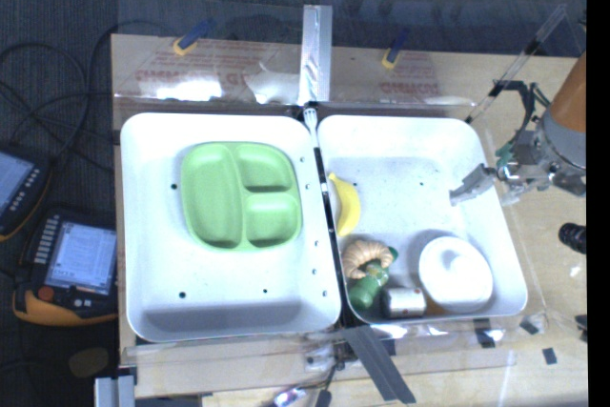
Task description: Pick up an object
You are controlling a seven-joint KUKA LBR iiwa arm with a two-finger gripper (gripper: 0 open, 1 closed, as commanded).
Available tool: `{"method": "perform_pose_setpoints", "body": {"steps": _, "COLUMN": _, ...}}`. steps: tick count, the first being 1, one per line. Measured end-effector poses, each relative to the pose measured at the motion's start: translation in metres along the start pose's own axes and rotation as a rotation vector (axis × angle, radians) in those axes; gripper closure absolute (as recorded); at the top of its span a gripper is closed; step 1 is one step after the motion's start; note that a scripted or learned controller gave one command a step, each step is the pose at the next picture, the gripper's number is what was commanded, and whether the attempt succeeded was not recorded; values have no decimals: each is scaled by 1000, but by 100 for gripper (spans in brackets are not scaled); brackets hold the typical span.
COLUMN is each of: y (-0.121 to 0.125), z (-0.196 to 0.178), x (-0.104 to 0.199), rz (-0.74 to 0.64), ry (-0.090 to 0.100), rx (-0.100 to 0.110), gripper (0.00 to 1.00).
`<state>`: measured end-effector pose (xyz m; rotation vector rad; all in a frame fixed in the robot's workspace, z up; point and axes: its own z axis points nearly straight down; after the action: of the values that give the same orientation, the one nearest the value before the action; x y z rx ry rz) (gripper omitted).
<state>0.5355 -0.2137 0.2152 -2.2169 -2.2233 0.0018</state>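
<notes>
From above, the bench (133, 52) carries two white bins side by side. The left bin (152, 300) holds a green divided plate (240, 193), lying flat with three compartments.

The right bin (400, 152) has its objects crowded toward the near edge and the dividing wall. A banana (347, 203) lies against that wall, its left side partly hidden by the bins' rims. Just nearer sits a tan, ridged object (367, 254), hard to identify, touching a green item (364, 289) below it whose shape is unclear. Beside that lies a small silver can (405, 302), on its side. A white round container (455, 268) sits to the right, covering a grey, shadowy shape behind it.

The arm enters at the right edge, mostly cut off, with only a sliver of orange showing. The gripper (474, 184) hangs over the bin's right rim, apart from all the objects. One grey finger is discernible; whether the jaws are wide or narrow cannot be told, and nothing is seen between them.
</notes>
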Motion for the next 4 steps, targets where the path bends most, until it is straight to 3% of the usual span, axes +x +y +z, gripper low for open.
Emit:
{"method": "perform_pose_setpoints", "body": {"steps": 1, "y": -52, "z": 91, "x": 47, "rz": 103, "ry": 1, "rx": 2, "gripper": 0}}
{"method": "perform_pose_setpoints", "body": {"steps": 2, "y": 0, "z": 73, "x": 96, "rz": 59, "ry": 0, "rx": 1, "gripper": 0}}
{"method": "perform_pose_setpoints", "body": {"steps": 3, "y": -47, "z": 126, "x": 114, "rz": 44, "ry": -3, "rx": -15, "gripper": 0}}
{"method": "perform_pose_setpoints", "body": {"steps": 4, "y": -46, "z": 116, "x": 114, "rz": 45, "ry": -2, "rx": -18, "gripper": 100}}
